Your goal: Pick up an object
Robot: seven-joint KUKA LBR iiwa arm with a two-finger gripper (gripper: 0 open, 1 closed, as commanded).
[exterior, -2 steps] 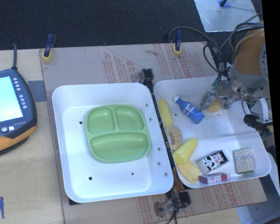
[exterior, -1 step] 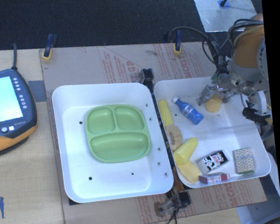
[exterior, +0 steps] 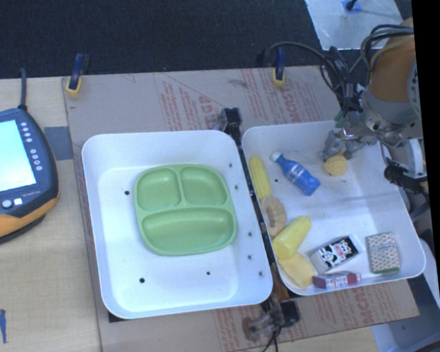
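Down in the right bin [exterior: 396, 201], the pincer [exterior: 339, 146] hangs over the far part, just above a small round yellow ball [exterior: 336, 166]; whether it is wide or narrow I cannot tell, and nothing is plainly held. One blue bottle [exterior: 296, 174] lies flat just left of the ball, its long axis slanting, white cap toward the far left. One corn cob [exterior: 259, 177] lies along the left wall, pointing near to far. Nearer sit one tan round lump [exterior: 274, 212], two yellow blocks [exterior: 291, 236], one black-and-white carton [exterior: 335, 253], one small patterned box [exterior: 383, 252] and one red stick [exterior: 337, 281]. One green divided plate [exterior: 184, 209] lies in the left bin [exterior: 108, 221]. One tablet [exterior: 7, 172] rests on the bench [exterior: 39, 305].
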